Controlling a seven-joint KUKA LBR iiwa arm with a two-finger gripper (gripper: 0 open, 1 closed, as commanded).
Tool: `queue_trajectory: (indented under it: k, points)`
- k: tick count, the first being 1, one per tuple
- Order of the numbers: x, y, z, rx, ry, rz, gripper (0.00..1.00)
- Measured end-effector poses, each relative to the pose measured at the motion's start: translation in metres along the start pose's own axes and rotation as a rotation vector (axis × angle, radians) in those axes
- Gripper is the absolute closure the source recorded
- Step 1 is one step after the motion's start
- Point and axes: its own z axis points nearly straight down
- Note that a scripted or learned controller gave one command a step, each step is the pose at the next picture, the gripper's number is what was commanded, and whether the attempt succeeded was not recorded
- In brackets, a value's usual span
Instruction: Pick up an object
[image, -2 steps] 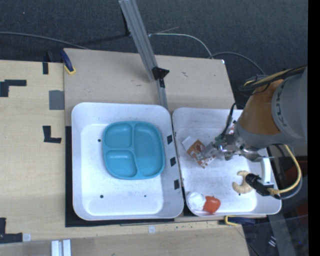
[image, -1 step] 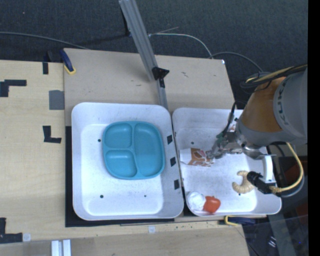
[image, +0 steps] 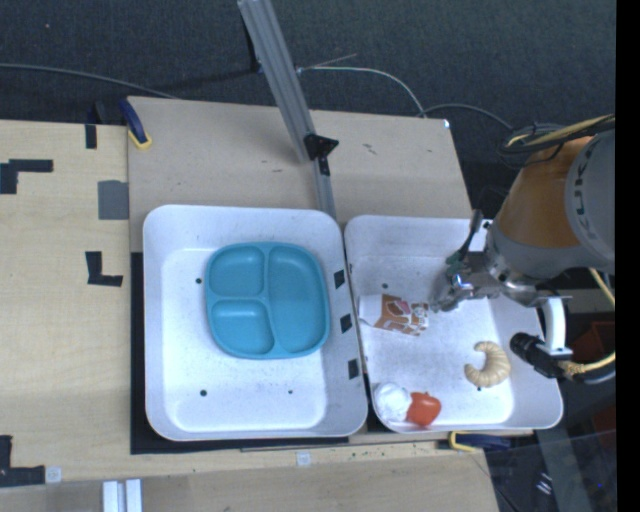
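Overhead view of a wooden bench (image: 60, 330) bearing two shallow white bins side by side. The left bin (image: 170, 400) holds a teal divided plate (image: 268, 300) with three compartments, lying flat near the bin's upper middle. The right bin (image: 400, 240) holds four loose items: a small brown-and-white packet (image: 402, 316) near its centre; a tan croissant-shaped piece (image: 488, 364) toward the right wall; a red, tomato-like object (image: 424, 409) at the lower left corner; and, touching that, a whitish crumpled object (image: 393, 400), too blurred to identify with confidence. The arm (image: 545, 205), grey with an orange band, enters from the right, and its gripper (image: 447, 296) sits low over the right bin, just beside the packet's right edge. Whether the gripper is open or closed, and whether it contacts the packet, cannot be told at this resolution. A grey metal bar (image: 285, 85) slants across the bench above the bins, and a yellow-and-blue clamp (image: 137, 124) sits at the bench's upper left corner.
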Motion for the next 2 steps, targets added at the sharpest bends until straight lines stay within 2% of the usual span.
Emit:
queue_trajectory:
  k: [1,2]
  points:
    - [-0.002,0.008,-0.046,-0.001,0.000,0.000,1.00]
    - [-0.002,0.009,-0.067,0.001,0.000,0.000,1.00]
